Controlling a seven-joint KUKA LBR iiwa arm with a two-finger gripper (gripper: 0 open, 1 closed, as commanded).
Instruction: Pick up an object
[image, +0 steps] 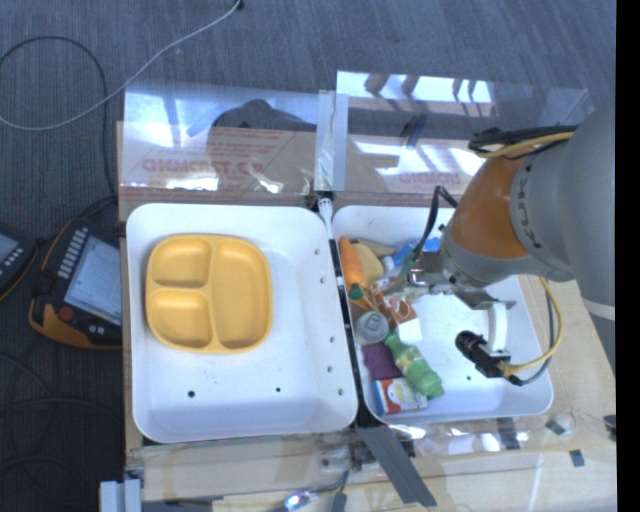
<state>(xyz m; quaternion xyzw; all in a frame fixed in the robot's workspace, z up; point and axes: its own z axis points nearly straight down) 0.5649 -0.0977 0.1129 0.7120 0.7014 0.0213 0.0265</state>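
Note:
My gripper (410, 279) hangs low over the left half of the right bin (520, 395), in among a pile of small objects. Directly around it lie an orange carrot-shaped piece (348, 262), a pale yellow item (369, 262) and a brown-red packet (390, 303). Nearer the front sit a grey round can (372, 325), a white block (409, 329), a purple piece (378, 358), a green bottle (416, 370) and a red-and-white packet (400, 397). The wrist hides whatever is directly under the gripper.
The left bin (290, 400) holds a yellow divided plate (210, 292). A black cable end (480, 352) dangles from the arm over the right bin's bare right side. A ridge (340, 320) separates the bins. A pendant (75, 285) lies off the bench at left.

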